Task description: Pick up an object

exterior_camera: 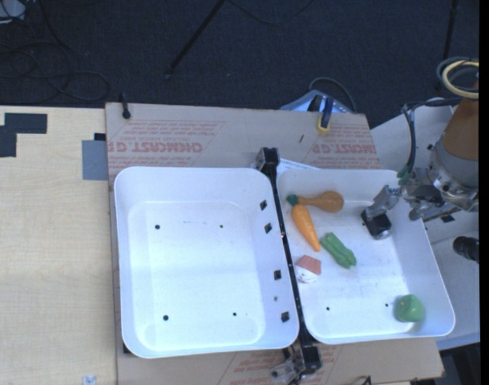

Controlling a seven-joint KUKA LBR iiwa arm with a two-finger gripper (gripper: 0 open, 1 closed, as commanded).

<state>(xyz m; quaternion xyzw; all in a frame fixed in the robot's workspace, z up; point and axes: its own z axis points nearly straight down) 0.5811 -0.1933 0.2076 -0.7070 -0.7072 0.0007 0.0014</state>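
Observation:
The right bin [437, 295] holds several small things. An orange carrot [305, 225] lies near its left wall, and a brown-orange gourd shape [323, 201] lies just behind the carrot. A green pepper-like piece [339, 249] sits in the middle. Close to the divider is a red and white piece [309, 268]. A round green object [409, 308] rests in the front right corner. My gripper [431, 200] hovers over the right bin's far right rim, apart from all of these objects, with nothing seen in it.
The left bin [132, 215] stands beside the right one, joined by a black clip strip [280, 247]. Both rest on a cardboard sheet [188, 139]. Cables and a blue and yellow tool [323, 112] lie behind the bins.

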